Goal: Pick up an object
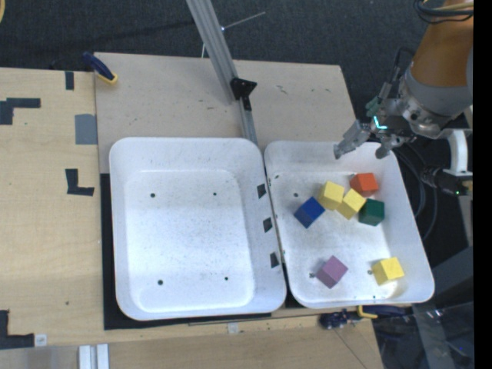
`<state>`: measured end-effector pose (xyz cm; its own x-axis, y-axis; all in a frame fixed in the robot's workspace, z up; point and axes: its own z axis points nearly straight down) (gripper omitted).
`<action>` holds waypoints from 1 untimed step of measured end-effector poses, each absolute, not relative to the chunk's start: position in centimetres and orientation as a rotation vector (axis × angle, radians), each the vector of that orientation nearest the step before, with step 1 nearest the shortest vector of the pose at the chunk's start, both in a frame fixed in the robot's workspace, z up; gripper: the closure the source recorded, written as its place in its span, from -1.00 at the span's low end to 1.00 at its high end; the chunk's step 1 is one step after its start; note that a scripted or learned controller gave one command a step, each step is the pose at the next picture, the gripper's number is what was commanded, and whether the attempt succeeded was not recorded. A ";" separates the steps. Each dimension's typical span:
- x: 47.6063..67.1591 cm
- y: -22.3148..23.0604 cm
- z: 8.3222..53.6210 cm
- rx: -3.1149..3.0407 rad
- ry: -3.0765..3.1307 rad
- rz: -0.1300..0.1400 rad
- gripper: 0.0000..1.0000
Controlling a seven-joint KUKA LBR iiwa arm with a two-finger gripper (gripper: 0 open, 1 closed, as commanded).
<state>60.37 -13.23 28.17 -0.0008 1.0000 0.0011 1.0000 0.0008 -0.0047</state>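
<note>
The right bin (296, 158) holds several small blocks: an orange one (365, 183), two yellow ones side by side (333, 194) (353, 203), a dark green one (372, 212), a blue one (309, 211), a purple one (332, 270) and a third yellow one (388, 270). My gripper (362, 144) hangs over the bin's far right corner, above and beyond the orange block. Its two fingers are spread apart with nothing between them.
The left bin (127, 160) lies beside the right one. A slanted metal rail (219, 48) crosses the bench behind the bins. A blue-and-yellow tool (100, 68) lies at the back left, and another (346, 317) sits at the front edge.
</note>
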 end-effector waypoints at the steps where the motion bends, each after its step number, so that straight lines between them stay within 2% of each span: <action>1: 60.4 -13.2 28.4 -2.218 -2.224 0.001 -1.00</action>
<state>60.43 -13.22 28.39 -0.0024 1.0000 0.0002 1.0000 0.0024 -0.0011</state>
